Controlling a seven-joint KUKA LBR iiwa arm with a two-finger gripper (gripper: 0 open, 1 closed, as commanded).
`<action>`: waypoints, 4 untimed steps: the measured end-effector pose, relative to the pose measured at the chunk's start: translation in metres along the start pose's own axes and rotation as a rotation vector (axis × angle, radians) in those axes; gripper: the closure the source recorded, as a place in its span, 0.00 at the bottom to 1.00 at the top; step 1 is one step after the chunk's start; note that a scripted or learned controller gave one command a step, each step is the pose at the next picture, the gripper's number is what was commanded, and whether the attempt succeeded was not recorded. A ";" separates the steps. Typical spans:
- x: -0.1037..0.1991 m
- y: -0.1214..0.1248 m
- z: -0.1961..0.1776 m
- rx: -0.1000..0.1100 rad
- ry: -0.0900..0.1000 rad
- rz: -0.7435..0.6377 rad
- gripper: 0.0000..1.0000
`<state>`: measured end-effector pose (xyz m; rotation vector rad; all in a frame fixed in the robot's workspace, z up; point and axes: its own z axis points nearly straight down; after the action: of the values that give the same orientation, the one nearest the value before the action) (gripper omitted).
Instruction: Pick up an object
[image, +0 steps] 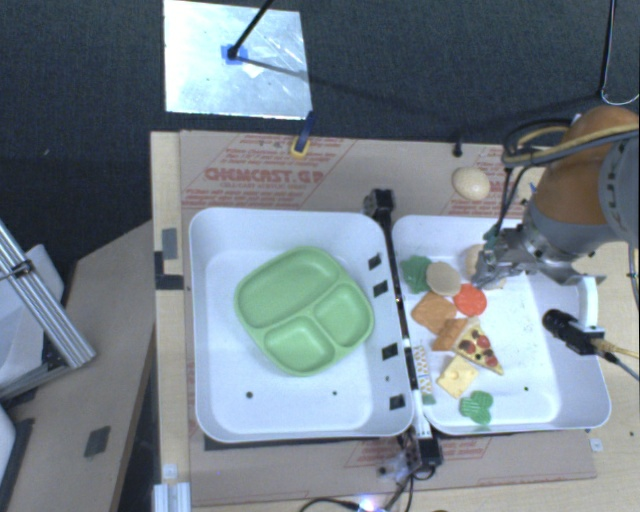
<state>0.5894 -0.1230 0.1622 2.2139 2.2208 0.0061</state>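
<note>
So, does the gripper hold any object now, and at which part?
It cannot be told. The gripper is low over the right bin, beside the red round piece.

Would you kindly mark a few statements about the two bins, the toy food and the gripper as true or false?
1. The green divided plate lies in the left bin. True.
2. The pizza slice lies on the plate. False: it lies in the right bin.
3. The gripper is over the right bin, near the red round piece. True.
4. The cream egg-shaped object sits inside the left bin. False: it rests on the board behind the right bin.
</note>
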 end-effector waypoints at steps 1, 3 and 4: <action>0.003 0.011 -0.049 0.000 0.000 -0.002 1.00; 0.065 0.030 -0.064 0.003 0.003 -0.008 1.00; 0.113 0.040 -0.056 0.004 0.003 -0.007 1.00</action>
<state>0.6290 -0.0097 0.2179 2.2097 2.2319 0.0051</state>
